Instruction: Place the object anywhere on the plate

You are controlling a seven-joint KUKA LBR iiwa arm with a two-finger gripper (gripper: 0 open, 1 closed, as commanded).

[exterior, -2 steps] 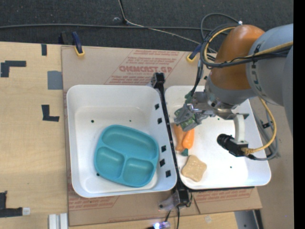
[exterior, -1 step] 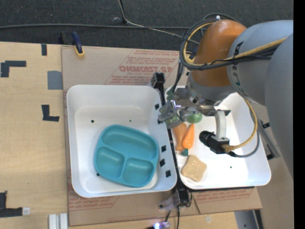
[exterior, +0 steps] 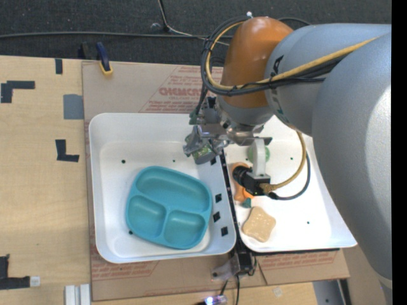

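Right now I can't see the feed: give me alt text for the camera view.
The grey arm's two-finger gripper hangs over the back right corner of the left white bin, just beyond a teal three-compartment plastic plate. In the right white bin lie a tan bread-like piece and a small orange object.
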